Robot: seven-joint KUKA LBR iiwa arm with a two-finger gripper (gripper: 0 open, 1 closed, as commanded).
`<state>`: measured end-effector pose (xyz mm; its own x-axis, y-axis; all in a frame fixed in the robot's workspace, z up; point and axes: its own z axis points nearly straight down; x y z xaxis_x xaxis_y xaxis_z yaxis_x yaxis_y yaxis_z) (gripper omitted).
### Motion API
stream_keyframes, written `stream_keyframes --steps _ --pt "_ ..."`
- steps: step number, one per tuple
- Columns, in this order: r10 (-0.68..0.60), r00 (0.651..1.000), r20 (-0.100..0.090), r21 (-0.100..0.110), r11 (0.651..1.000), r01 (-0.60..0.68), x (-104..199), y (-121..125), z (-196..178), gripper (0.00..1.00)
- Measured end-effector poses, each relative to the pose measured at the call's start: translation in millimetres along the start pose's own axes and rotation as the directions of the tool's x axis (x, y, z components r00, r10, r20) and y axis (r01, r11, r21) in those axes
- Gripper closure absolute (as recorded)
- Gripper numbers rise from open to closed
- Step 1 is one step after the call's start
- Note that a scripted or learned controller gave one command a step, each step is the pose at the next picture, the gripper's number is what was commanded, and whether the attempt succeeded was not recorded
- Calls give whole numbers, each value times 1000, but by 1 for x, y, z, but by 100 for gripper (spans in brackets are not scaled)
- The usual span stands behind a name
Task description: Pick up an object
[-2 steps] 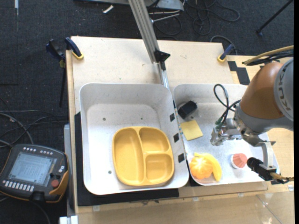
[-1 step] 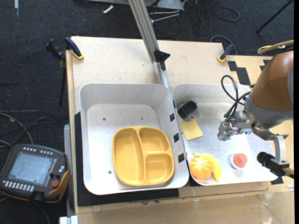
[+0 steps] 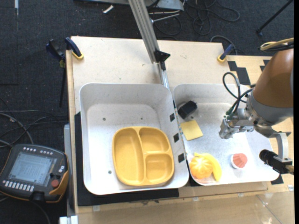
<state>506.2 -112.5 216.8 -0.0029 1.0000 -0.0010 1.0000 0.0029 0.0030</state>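
In the right bin [image 3: 219, 94] four things lie, and any of them could be picked: a black block [image 3: 187, 109] near the top left corner, a flat yellow square [image 3: 192, 130] just below it, a yellow-orange lump [image 3: 204, 166] at the front edge, and a small red piece [image 3: 239, 160] to its right. The gripper [image 3: 226, 130] hangs over the bare middle of this bin, apart from all four; whether it is spread or pressed together I cannot tell. Nothing appears lifted, so I judge the grasp is not yet done. The left bin [image 3: 93, 101] on the counter [image 3: 117, 55] holds a yellow divided tray [image 3: 142, 155].
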Motion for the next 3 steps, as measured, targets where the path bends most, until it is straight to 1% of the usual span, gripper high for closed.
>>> stream_keyframes --steps 1,2,3 --pt "-5 1000 -3 4 1000 5 53 9 7 100" --pt "-6 1000 -3 2 1000 6 112 22 7 100" --pt "-5 1000 -3 1 1000 5 164 26 -9 100"
